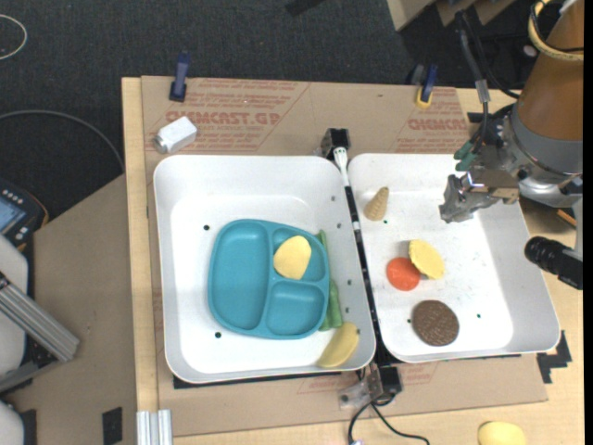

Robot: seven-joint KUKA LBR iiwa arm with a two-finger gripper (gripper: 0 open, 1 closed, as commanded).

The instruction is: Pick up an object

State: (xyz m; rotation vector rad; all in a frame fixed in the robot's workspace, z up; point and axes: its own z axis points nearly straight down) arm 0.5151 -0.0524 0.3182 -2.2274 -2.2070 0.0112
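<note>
My gripper (458,208) hangs over the upper right part of the right bin (519,295), with nothing visible in it. Left of it lies a tan cone (376,204). Below and to its left, a yellow wedge (427,260) rests against a red-orange round piece (400,274). A brown round cookie (435,323) lies nearer the bin's front edge. In the left bin (185,211) a teal divided plate (255,281) carries a yellow lump (293,258).
A green strip (331,299) lies along the plate's right edge, and a yellow banana-like piece (339,346) sits in the left bin's front right corner. A black bar (347,197) runs between the bins. A small white block (176,134) rests on the board behind the left bin.
</note>
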